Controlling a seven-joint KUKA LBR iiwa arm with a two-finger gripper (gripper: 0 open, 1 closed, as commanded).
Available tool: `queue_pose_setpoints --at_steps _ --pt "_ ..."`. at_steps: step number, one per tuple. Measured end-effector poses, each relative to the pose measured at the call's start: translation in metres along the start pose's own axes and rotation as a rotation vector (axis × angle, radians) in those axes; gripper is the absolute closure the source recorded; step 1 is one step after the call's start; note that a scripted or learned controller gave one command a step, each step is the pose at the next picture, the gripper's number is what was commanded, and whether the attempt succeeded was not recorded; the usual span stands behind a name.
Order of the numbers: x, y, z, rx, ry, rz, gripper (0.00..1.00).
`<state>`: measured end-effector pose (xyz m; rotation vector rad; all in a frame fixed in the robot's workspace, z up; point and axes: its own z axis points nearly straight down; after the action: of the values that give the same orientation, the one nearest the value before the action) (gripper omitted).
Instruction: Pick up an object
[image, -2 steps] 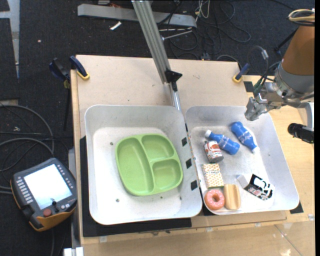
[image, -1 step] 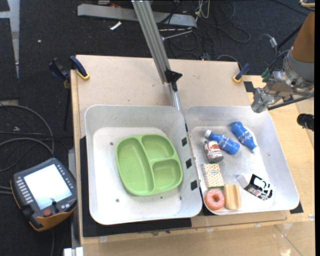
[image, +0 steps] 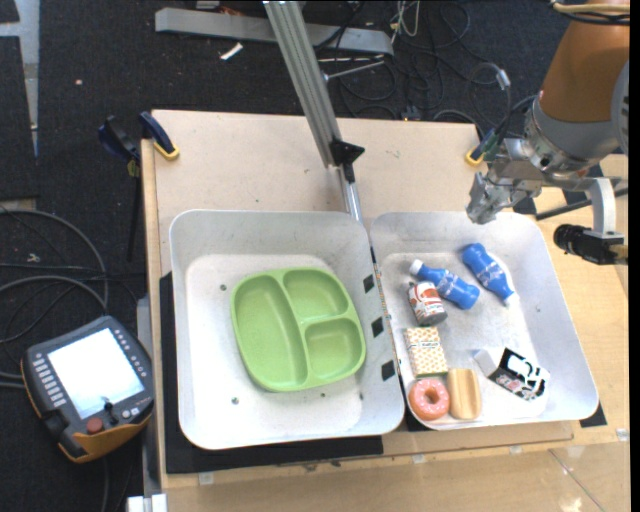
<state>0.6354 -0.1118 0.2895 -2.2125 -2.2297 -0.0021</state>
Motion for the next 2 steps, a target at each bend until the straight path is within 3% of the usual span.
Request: queue_pose_setpoints --at_steps 1,2 --pt "0.047 0.01 0.013 0.002 0.0 0.0 1.0" --pt "0.099 0.002 0.017 0.002 0.0 0.0 1.0"
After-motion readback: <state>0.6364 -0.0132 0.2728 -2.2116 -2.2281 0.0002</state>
